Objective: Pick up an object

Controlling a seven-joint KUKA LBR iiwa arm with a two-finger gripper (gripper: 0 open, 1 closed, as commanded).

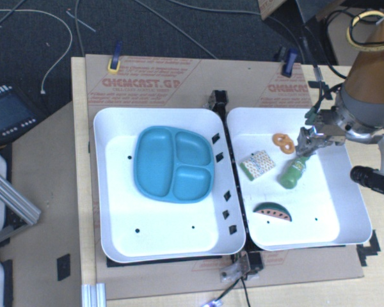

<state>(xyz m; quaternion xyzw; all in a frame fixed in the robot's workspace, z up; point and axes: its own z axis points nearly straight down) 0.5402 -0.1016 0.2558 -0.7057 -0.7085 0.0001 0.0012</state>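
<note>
Fingers (pixel 305 147): can't tell their state, I see gripper (pixel 307 144) over green bottle (pixel 292 173), right bin (pixel 345 190); bottle's long axis runs up-right. Left to right: blue plate (pixel 174 164), patterned packet (pixel 258 164), watermelon slice (pixel 272 212), pretzel (pixel 283 142).

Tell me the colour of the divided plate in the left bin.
The divided plate is light blue, seen in the camera view.

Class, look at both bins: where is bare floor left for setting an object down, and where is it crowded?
Left bin: bare floor in front of the blue divided plate. Right bin: bare near corner right of the watermelon slice. Crowded: pretzel, patterned block and green bottle cluster by the gripper.
</note>
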